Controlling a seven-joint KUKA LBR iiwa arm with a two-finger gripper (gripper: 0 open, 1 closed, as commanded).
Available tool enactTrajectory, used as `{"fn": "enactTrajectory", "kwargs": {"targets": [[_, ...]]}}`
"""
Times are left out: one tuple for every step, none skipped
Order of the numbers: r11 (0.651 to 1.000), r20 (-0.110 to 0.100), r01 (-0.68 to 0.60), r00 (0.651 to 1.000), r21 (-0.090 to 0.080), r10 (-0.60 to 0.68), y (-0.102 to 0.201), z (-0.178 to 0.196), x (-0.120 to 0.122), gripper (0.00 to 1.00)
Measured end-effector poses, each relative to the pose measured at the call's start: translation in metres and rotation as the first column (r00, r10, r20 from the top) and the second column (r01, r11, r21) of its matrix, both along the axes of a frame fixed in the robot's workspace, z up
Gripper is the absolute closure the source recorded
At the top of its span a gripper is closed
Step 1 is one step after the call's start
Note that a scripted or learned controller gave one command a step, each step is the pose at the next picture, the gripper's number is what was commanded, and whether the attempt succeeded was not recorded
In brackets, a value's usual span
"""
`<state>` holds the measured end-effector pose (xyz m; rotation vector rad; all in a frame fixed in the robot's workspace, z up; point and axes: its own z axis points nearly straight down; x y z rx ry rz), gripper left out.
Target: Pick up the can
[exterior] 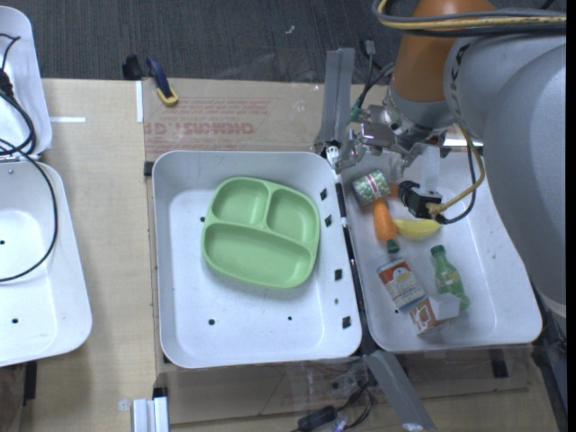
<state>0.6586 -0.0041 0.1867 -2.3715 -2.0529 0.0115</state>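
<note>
Camera view | can [370, 186] on its side, right bin, under gripper [373, 147] | rigid, light, rolls; grip across body | finger state: cannot tell

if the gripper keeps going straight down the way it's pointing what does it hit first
Most likely the can, lying right below the gripper at the far end of the right bin. Depth is hard to judge from this slanted view.
</note>
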Motion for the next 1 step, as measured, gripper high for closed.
{"fn": "enactTrajectory", "kwargs": {"targets": [[1.000,0.000,0.000,1.000,-0.001,0.000,-0.0004,-0.0001,0.0000,0.00]]}}
